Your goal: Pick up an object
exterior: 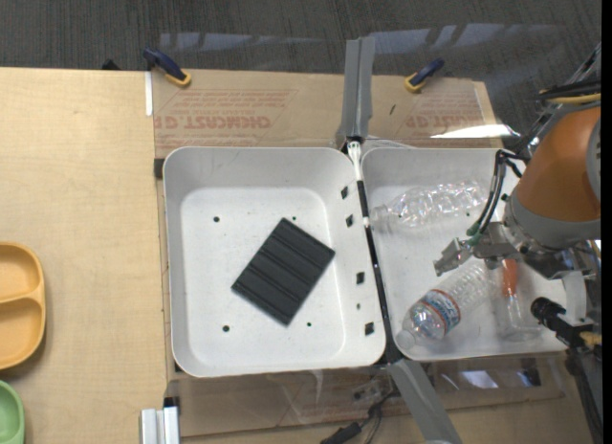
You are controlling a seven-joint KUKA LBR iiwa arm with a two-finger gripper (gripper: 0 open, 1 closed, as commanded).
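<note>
A clear plastic water bottle point(446, 306) is seen low in the right bin point(421, 179), lying on its side near that bin's front edge. Its long axis runs on a diagonal: the capped, labelled end points toward the front left corner, and the body rises back toward the right, where it passes under the gripper point(478, 253). The label is white with blue and red print, and the walls are see-through and somewhat dented. A 2nd clear bottle point(427, 204), crumpled, lies farther back in the same bin, its long axis nearly crosswise. The gripper is poised over the middle of the right bin, just above the upper end of the labelled bottle; whether its fingers are spread or pressed together cannot be told, and nothing is seen gripped. The orange band point(569, 169) of the arm is seen at the right. In the left bin point(191, 270), a flat black ribbed rectangle point(284, 271) lies tilted, well apart from the bottles
</note>
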